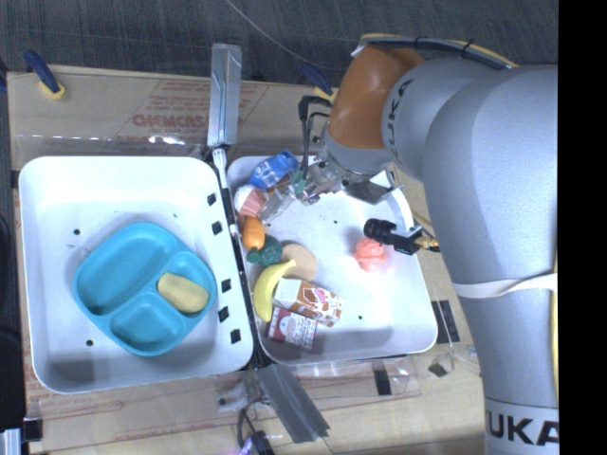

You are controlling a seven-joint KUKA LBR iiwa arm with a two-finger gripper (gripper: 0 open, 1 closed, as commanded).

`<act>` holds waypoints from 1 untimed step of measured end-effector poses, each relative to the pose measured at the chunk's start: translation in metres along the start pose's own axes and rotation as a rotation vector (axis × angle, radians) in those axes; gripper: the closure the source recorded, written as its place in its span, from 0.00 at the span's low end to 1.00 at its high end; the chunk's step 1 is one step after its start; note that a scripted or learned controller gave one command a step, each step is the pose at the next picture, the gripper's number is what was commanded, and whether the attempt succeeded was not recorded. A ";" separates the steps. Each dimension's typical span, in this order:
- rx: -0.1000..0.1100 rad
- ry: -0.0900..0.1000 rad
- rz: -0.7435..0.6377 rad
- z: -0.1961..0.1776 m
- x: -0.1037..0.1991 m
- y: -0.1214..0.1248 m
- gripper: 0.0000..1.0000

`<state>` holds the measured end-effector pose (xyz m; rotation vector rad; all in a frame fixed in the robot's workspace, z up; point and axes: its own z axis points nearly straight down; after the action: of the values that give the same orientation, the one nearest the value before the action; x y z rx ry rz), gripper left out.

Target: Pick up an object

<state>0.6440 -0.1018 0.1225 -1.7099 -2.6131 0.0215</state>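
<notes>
My gripper (292,190) is low in the back left corner of the right bin (398,301), under the grey arm with its orange band. It sits right at a blue crinkled packet (272,170) and a pink and white item (249,201); whether it touches either I cannot tell. In front of them along the bin's left wall lie an orange carrot-like piece (252,232), a green item (268,251), a beige round piece (299,257), a yellow banana (268,287) and a brown and red carton (303,313). A pink toy (373,252) lies at the right.
The left bin (57,207) holds a blue divided plate (119,273) with a yellow oval object (183,292) in its right compartment. A metal divider (224,93) runs between the bins at the back. The arm covers the right bin's back right part.
</notes>
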 end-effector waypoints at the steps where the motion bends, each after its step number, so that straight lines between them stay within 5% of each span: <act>1: -0.013 -0.007 -0.228 -0.014 0.000 -0.006 0.00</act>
<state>0.6386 -0.1048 0.1367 -1.4062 -2.8008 0.0067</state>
